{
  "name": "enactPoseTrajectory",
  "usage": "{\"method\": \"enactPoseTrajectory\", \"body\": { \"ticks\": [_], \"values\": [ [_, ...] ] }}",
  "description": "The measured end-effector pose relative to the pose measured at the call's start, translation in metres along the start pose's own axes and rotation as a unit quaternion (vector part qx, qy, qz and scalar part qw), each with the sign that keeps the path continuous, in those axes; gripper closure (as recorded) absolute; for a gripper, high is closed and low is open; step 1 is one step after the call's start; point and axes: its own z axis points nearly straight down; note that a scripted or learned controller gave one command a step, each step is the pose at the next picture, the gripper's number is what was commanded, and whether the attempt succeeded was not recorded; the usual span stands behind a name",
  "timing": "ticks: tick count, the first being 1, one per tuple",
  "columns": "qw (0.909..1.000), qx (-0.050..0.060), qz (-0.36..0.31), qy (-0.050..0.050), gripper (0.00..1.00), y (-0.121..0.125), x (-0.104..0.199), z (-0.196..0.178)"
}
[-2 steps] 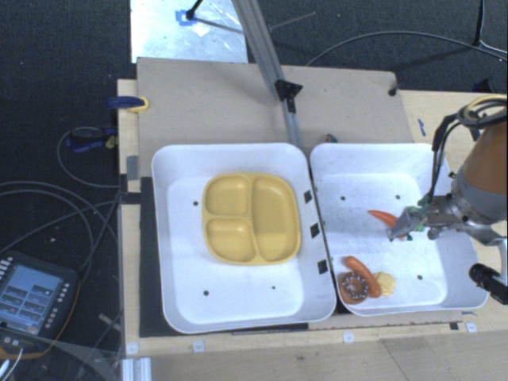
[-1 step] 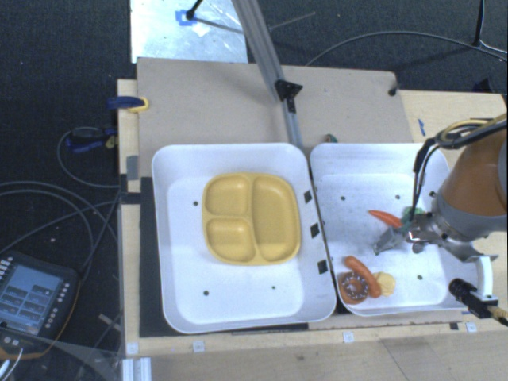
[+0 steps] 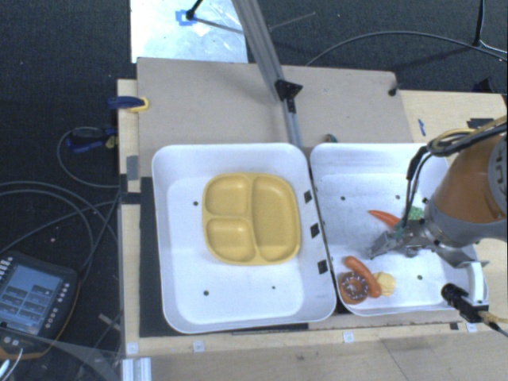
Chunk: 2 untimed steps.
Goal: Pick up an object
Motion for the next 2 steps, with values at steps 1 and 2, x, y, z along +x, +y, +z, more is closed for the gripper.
{"method": "enactPoseTrajectory", "body": {
  "ticks": [1, 2],
  "values": [
    [1.0, -0.002, 0.0, -0.001, 1.0, 0.001, 0.0, -0.012],
    [1.0, -0.005, -0.002, -0.002, 1.0, 0.013, -0.005, -0.067]
  ]
}}
